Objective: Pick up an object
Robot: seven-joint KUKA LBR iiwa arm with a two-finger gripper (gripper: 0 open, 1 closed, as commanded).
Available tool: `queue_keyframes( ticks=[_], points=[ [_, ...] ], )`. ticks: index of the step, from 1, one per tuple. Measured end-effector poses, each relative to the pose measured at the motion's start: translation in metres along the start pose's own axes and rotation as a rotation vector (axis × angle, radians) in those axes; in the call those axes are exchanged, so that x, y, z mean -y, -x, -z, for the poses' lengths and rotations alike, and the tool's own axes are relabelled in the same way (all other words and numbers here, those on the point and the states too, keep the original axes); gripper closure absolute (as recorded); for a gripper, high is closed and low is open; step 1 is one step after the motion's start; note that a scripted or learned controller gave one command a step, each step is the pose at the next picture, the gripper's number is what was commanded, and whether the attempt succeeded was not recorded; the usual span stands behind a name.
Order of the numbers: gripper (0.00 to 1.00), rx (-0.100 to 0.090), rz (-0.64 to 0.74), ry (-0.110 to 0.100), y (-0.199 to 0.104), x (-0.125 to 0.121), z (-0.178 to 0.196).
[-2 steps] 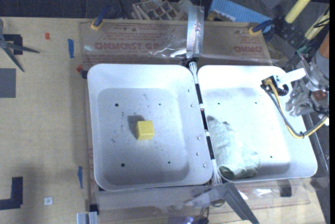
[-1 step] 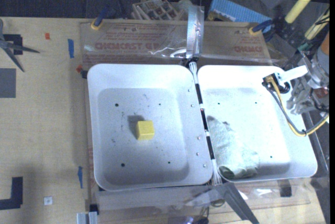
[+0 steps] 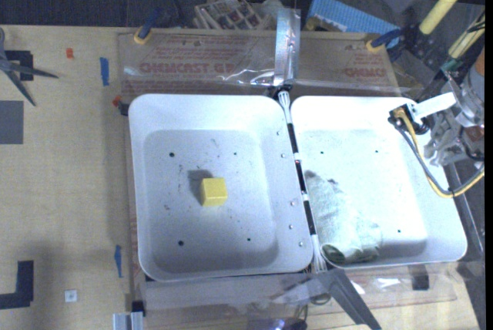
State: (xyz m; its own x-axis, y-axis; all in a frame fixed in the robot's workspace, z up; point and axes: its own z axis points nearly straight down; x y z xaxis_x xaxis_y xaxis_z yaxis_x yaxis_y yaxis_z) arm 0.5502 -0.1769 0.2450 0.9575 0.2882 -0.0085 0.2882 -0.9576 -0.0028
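Lying well apart: yellow block (image 3: 214, 191), tool (image 3: 445, 137).

Gripper (image 3: 451, 137) partly cut off at right edge, blurred.

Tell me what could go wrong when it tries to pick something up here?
The yellow block is small and sits alone on the left bin's smooth floor, so a near miss might just push it. The rolled cloth lies against the right bin's left wall, where the tool may catch the rim.
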Motion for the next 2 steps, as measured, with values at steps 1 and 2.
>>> queue_keyframes(
  ticks=[1,2],
  points=[
    [1.00,0.001,0.002,0.001,-0.0003,-0.0001,0.0098],
    [1.00,0.001,0.003,0.001,-0.0004,-0.0005,0.0196]
  ],
)
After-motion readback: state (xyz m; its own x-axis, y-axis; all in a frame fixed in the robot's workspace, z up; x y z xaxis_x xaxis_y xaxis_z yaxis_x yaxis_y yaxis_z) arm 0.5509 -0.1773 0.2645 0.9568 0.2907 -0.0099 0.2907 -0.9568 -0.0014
